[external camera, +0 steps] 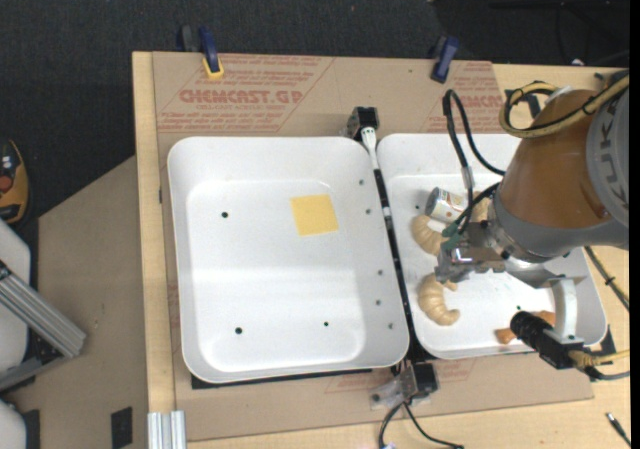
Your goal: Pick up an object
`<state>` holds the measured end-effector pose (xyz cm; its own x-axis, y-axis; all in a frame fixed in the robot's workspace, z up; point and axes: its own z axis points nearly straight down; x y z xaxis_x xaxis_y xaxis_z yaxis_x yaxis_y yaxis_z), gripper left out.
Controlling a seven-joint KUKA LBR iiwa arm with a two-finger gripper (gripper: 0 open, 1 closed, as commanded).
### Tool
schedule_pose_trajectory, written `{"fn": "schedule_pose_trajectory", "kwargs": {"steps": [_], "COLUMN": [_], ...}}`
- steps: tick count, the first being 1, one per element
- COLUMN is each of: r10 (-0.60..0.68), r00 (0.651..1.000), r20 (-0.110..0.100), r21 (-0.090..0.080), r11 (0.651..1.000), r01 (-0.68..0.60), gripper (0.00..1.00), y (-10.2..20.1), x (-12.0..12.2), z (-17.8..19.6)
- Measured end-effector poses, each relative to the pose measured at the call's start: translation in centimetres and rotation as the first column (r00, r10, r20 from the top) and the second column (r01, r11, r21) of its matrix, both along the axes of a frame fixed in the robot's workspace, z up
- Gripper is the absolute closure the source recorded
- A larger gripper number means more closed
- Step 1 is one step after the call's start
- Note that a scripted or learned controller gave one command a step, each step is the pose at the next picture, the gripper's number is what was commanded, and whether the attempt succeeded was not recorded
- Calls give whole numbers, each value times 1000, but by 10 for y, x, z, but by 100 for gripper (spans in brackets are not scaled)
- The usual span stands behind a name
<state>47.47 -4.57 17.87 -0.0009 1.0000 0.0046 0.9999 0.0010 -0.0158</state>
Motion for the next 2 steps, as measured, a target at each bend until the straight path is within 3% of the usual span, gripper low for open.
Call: {"fn": "schedule_pose_trajectory", "kwargs": {"steps": [1,2], "r10": [-4,11], "r00": [1000,999], "r20": [21,32], "r21": [-7,-3], "r11": [1000,1000], "r01": [4,-10], "gripper": [100,100], "y": [-37,44], "x": [5,50], "z": [49,156]}}
